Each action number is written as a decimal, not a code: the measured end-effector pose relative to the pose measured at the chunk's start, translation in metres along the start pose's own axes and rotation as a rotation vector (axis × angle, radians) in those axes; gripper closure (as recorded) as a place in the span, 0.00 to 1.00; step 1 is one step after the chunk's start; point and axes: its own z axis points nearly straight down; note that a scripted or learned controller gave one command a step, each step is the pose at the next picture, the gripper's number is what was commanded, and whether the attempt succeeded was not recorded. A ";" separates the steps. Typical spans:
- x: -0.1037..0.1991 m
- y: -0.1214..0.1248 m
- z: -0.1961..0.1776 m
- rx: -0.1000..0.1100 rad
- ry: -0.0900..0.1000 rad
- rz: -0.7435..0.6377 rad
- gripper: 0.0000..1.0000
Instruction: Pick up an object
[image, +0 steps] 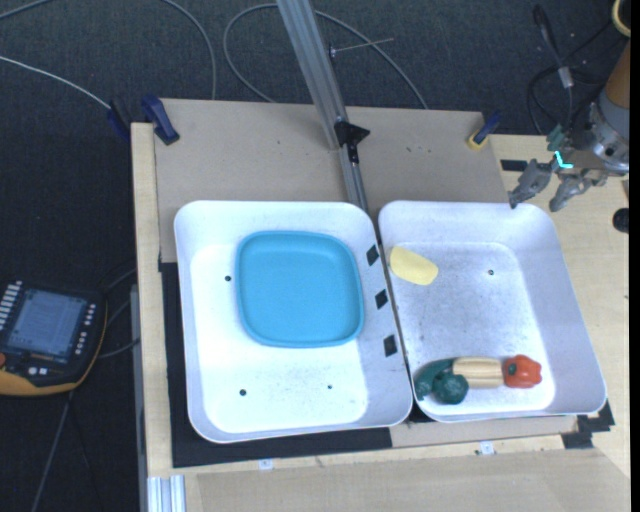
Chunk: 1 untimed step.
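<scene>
Yellow piece (413, 266) sits near the right bin's (565, 290) upper left corner, a green, tan and red cluster (478, 376) along its lower edge, blue plate (299, 288) in the left bin (205, 300), gripper (540, 190) hovering spread and unladen beyond the right bin's top corner.

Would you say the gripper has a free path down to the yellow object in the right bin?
Probably yes: the gripper is open above that bin's far right corner, and the yellow object lies alone near the far left, with nothing over or against it.
</scene>
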 end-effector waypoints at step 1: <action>0.000 0.000 0.000 0.000 0.000 0.000 0.00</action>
